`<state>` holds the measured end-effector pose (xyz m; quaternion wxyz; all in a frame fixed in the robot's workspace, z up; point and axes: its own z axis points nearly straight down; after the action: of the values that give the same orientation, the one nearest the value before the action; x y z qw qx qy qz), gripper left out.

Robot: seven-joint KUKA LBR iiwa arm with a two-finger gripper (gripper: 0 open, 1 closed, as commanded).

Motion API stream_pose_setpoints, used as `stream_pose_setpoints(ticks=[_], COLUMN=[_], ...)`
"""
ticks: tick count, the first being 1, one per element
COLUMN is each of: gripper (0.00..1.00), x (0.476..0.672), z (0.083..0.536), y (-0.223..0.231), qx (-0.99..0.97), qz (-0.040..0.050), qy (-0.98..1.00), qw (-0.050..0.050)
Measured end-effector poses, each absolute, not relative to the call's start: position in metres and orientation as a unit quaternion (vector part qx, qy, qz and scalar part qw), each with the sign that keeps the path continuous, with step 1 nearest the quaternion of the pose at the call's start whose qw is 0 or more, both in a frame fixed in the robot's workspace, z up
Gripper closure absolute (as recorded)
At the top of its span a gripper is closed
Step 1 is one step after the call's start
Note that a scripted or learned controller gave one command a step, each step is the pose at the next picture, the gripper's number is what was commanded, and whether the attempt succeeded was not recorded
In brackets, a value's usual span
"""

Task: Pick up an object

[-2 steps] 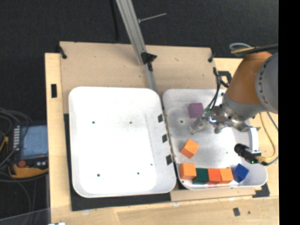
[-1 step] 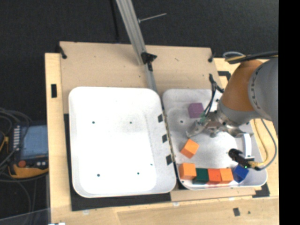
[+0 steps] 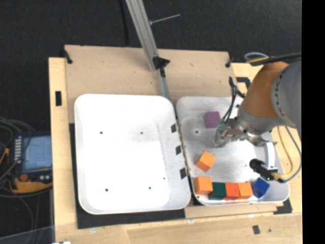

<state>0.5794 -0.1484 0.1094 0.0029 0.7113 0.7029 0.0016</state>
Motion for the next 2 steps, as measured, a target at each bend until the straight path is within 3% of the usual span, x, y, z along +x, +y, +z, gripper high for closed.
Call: stream_pose_setpoints(ticks=[2], gripper=[1.0], x=[0.592], z=[0.214], y=[-0.169], qx=[0.709], qz=[0.0016], qy=[0.705], qw=[0.003])
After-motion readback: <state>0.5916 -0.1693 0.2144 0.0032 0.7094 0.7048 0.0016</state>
